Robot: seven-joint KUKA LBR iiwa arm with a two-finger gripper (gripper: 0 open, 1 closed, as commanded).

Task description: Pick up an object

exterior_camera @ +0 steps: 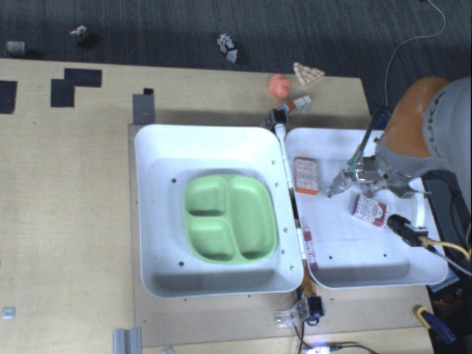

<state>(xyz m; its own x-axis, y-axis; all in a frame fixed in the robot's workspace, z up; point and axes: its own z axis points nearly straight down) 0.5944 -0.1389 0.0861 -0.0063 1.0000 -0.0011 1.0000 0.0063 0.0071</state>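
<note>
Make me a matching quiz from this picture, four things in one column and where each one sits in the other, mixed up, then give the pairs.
Things:
1. green divided tray
2. pink ball
3. gripper
4. red and white packet

Places:
A. over the right bin, at the end of the arm
B. lying in the right bin near its left wall
C. on the bench beyond the bins
D. in the left bin

Pairs: 1-D, 2-C, 3-A, 4-B
</note>
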